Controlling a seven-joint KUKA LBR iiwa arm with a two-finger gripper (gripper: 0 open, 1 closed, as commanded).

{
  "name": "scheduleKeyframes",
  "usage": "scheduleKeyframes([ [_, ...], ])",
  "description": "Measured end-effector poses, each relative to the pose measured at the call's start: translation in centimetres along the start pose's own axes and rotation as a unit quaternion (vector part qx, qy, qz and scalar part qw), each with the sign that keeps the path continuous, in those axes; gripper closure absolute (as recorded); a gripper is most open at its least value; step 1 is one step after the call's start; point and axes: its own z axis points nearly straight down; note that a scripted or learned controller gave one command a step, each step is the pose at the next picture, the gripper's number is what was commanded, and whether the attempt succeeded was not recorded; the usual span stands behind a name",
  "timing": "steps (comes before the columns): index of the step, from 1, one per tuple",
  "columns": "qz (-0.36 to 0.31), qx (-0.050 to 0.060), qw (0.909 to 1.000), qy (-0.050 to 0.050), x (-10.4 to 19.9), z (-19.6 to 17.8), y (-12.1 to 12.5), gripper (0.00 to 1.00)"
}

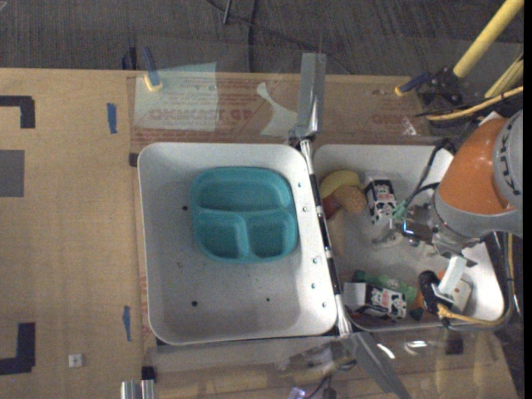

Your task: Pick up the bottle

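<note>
The wooden bench (66,223) carries two shallow white bins side by side. The left bin (166,306) holds a teal divided plate (243,213) with three compartments, lying flat in its upper half. The right bin (416,156) holds the smaller things. The grey arm (478,181), with its orange band, reaches in from the right over this bin, and its gripper (397,221) hangs low near the bin's middle; whether it is spread or closed cannot be made out, and nothing can be seen held in it. A yellow and tan fruit-like toy (342,191) lies in the bin's upper left corner, with a small black-and-white box (381,199) just beside it and close to the gripper. The bottle (378,296), green with a printed label, lies on its side along the bin's lower edge, its long axis running roughly left to right.
</note>
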Motion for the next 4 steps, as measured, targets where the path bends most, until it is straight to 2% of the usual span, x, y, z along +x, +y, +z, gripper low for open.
scheduleKeyframes([
  [1,0.158,0.006,0.9875,0.006,-5.3,0.0,4.5,0.00],
  [2,0.176,0.007,0.9844,-0.001,-1.8,-2.2,-1.6,0.00],
  [3,0.420,-0.003,0.9077,-0.001,0.6,-0.1,-4.2,0.00],
  [4,0.514,0.002,0.8577,-0.003,3.9,0.1,4.5,0.00],
])
